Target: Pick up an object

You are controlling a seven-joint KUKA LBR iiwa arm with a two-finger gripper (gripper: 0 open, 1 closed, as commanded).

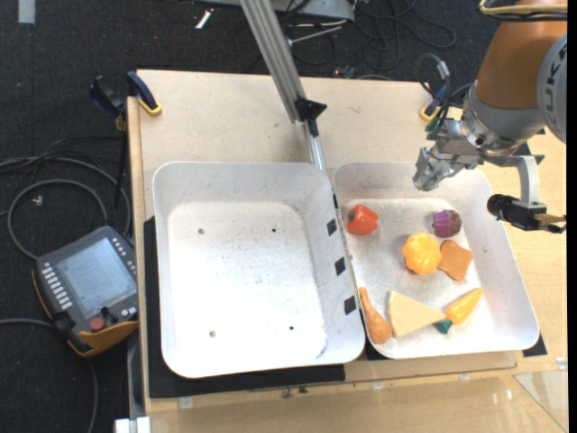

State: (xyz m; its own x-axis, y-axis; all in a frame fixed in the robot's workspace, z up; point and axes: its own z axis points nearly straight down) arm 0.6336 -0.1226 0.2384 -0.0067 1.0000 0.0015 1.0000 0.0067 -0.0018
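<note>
Dark carpet strewn with black cables surrounds the pale desk [234, 115], and a teach pendant [86, 287] with a grey screen lies on the floor at the left. Two shallow white bins sit side by side on the desk. Nothing but dark specks marks the floor of the left bin [171, 188]. The right bin [514, 318] holds all the objects. A slanted metal pole [270, 43] runs from the top down to the seam between the bins.

From the right reaches the grey arm [514, 70] with its orange band, and its claw [431, 174] hangs over the right bin's back edge, above the objects and touching none. Whether its fingers are spread or pressed together cannot be told from this angle.

Inside the right bin, a pale yellow wedge [413, 314] lies near the front, with a long orange carrot [374, 318] just left of it and a smaller orange carrot [462, 305] to its right. A yellow pepper [420, 253] sits mid-bin, touching an orange piece [454, 260]. Farther back are a red pepper [361, 219] and a small purple item [445, 223].
</note>
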